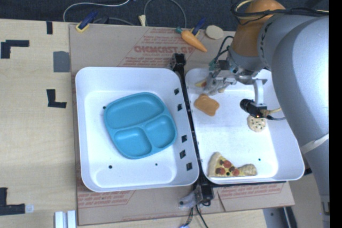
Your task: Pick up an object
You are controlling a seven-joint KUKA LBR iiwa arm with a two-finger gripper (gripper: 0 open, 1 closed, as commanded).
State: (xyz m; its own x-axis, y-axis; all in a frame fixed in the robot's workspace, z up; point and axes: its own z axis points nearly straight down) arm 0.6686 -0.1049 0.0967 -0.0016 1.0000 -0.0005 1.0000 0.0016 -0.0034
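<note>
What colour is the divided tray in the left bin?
Light blue; the divided tray shows plainly in the camera view.

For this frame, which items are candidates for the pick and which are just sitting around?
In play, right bin:
- orange-brown block, nearest the claw
- cookie
- pizza slice

Lying about:
- blue divided tray, left bin
- toy carrot and pale round piece on the cardboard behind the bins
</note>
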